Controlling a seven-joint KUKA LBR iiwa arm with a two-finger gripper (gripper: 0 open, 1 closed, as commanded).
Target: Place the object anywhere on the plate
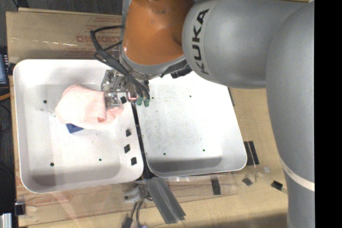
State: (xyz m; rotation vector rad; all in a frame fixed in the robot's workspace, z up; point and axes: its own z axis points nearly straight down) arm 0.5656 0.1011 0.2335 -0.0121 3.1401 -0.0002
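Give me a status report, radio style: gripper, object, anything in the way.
Gripper low in left bin, at right edge of pink cloth. Blue thing pokes out under cloth. Plate not made out. Right bin alongside.

claw over left bin, plate just left of it, touching; right bin to its right

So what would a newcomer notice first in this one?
Most likely the big grey KUKA arm with its orange band, reaching in from the right and covering the top of the right bin. Next, the pink cloth-like lump in the left bin, with a bit of blue under its lower edge. The gripper sits at the lump's right side.
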